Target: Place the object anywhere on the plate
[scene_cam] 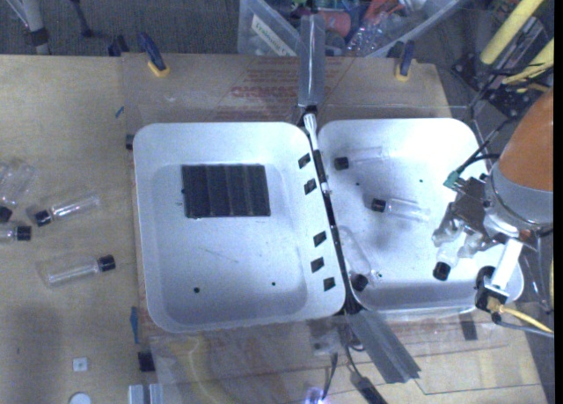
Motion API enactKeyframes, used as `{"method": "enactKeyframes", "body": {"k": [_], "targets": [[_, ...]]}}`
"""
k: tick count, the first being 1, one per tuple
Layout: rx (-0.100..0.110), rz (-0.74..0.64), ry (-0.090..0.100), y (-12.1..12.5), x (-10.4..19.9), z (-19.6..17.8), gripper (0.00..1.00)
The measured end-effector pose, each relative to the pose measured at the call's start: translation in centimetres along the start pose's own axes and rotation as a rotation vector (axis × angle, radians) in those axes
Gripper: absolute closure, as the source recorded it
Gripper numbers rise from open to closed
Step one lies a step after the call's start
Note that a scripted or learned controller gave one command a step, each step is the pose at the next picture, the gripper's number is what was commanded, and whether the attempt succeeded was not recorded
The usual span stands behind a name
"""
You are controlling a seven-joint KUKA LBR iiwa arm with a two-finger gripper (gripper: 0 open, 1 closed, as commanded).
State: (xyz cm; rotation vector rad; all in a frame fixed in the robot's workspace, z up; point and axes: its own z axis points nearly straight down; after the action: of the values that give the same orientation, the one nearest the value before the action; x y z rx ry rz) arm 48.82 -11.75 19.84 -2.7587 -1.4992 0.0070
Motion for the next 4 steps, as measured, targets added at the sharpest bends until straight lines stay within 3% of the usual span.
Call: {"method": "enactKeyframes", "body": {"k": [1, 2, 3, 4], "targets": [[-0.001, 0.103, 0.001, -4.5, 5.2, -6.0, 1.00], [-0.002, 0.148, 0.001, -8.7, 11.6, -7.6, 1.00], [-0.003, 0.112, 0.001, -16.8, 24.1, -14.0, 1.00], [-0.002, 0.457, 0.002, -13.0, 32.1, 1.7, 1.00]]}}
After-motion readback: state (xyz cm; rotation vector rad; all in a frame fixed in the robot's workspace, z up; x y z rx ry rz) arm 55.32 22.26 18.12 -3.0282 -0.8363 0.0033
